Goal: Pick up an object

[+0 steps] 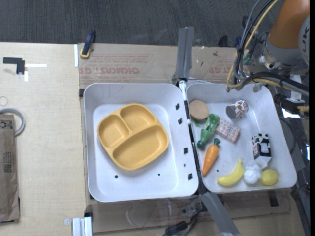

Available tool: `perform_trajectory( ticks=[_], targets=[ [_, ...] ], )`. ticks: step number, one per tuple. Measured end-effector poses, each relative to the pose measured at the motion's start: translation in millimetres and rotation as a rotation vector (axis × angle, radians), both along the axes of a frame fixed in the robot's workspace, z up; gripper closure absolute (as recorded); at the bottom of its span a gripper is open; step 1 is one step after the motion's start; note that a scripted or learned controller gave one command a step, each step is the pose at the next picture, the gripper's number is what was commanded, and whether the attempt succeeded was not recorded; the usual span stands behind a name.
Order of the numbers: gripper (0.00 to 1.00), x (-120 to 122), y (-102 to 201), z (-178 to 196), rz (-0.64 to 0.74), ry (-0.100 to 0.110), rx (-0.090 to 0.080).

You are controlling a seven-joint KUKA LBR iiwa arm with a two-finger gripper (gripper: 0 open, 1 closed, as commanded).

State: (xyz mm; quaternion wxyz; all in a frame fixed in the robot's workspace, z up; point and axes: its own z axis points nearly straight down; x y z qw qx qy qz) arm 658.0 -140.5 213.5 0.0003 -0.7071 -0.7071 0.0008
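Nearest the camera, along the front wall of the right bin [285, 132], three items sit in a row: a yellow banana [231, 175] at the bin's 7 o'clock, a white crumpled ball [251, 174] just beside the banana's tip, and a yellow lemon [269, 177] touching the ball on its outer side.

Behind this row, a black-and-white cow-pattern carton [261, 147] stands at the bin's 4 o'clock. An orange carrot [210, 158] lies tilted at the 8 o'clock position, leaf end pointing away from the camera.

At the centre, a pink patterned block [228, 131] lies flat. A green toy [208, 129] lies just beside it toward 9 o'clock, its lower end near the carrot top.

Farther back, a round tan-and-brown burger [199, 110] sits at 11 o'clock, close to the dividing wall. A small tipped cup with a spotted pattern [237, 109] lies at 12 o'clock.

The left bin [93, 146] holds a yellow three-compartment plate [133, 136], placed at centre and turned at a slant.

The arm [290, 21] is at the far right corner, at 1 o'clock from the right bin, with its orange band uppermost and cables looping around it. The gripper cannot be made out among the cables, so the jaw state cannot be told. No object is raised; all items rest in the bins.
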Motion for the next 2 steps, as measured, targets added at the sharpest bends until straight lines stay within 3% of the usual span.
perform_trajectory(
  ticks=[1, 2],
  targets=[
    [0.0, 1.3, 4.2, 43.7, 0.115, -0.001, -0.002],
    [0.0, 1.3, 4.3, 43.5, 0.115, -0.001, -0.002]
  ],
)
